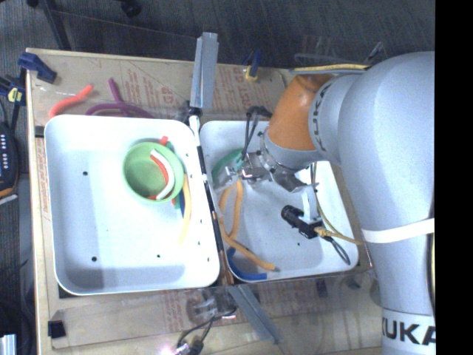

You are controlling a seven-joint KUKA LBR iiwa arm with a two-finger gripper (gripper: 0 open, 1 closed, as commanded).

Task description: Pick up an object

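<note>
My gripper point(238, 171) is low in the right bin point(336, 198), near its upper left corner, under the grey arm and its orange band. A green object point(224, 163) lies right beside the gripper's tip on its left; whether it is touched I cannot see. An orange strip point(238, 198) curves down from just below the gripper, and another orange strip point(255, 258) runs along the bin's lower left. A blue piece point(247, 272) rests against the bin's front wall.
The left bin point(89, 220) holds a green bowl point(148, 170) with red and white pieces on its rim, and a yellow stick point(185, 213) beside it. A metal divider bar point(204, 69) stands between the bins at the back. Purple and orange tubes point(111, 106) lie on the bench behind the left bin.
</note>
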